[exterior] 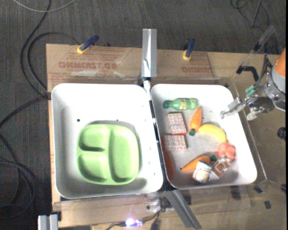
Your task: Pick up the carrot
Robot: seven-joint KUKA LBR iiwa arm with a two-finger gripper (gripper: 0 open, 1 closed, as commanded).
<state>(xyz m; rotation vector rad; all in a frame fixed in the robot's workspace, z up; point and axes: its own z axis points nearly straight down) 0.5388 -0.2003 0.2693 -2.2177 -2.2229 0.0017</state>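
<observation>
- The carrot (196, 120) lies in the right bin (240, 133), toward 12 o'clock of its middle, tip up, green stub down, touching the banana (212, 132) at its 4 o'clock.
- It looks like a light, rigid, smooth plastic toy that would likely slip; a hold across the thick lower half seems safest.
- A second carrot (195, 164) lies toward 6 o'clock.
- The gripper (252, 105) hovers at the bin's 3 o'clock rim; I cannot tell its spread.

Grey metal gripper (240, 107) with thin fingers, perhaps teal-marked, under an orange band (280, 63)
</observation>
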